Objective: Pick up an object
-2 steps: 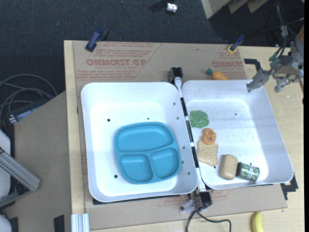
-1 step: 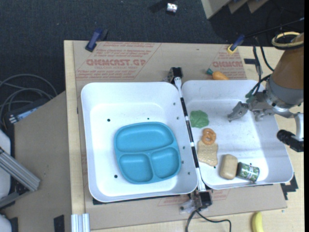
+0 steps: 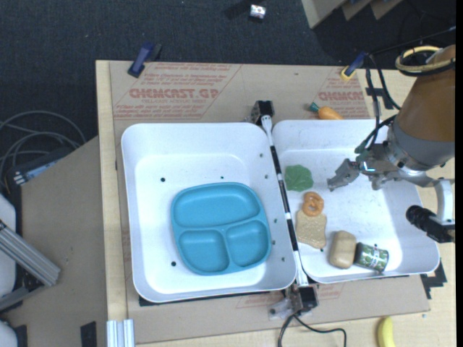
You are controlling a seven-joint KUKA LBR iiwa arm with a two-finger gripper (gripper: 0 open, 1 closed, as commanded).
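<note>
Here the gripper (image 3: 359,173) hangs over the right bin (image 3: 405,215) at centre right of the frame, its fingers spread open and holding nothing. The candidates lie along that bin's left and lower side: a green lump (image 3: 298,177), a pretzel (image 3: 312,204), a tan slab (image 3: 311,230), a potato-like piece (image 3: 342,249) and a can (image 3: 372,257). The approach step looks underway; next it needs to centre over one item and descend.
</note>
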